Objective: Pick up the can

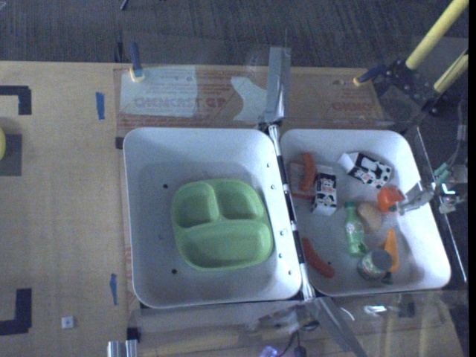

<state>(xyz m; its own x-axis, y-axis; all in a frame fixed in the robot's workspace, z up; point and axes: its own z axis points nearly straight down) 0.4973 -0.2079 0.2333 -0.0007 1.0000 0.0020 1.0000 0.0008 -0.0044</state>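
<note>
The can (pixel 374 265) stands near the front edge of the right bin (pixel 424 274). It has a grey top and a greenish side. An orange carrot (pixel 391 248) touches its right side. A green bottle (pixel 354 233) lies just behind it on its left.
The right bin also holds two cow-patterned cartons (pixel 325 192) (pixel 367 169), a hot dog (pixel 301 175), a red sausage (pixel 317 259), a tan lump (pixel 370 216) and an orange-red ball (pixel 389 197). The left bin (pixel 149 162) holds a green divided plate (pixel 221 224). A metal clamp (pixel 439 190) sits on the right rim.
</note>
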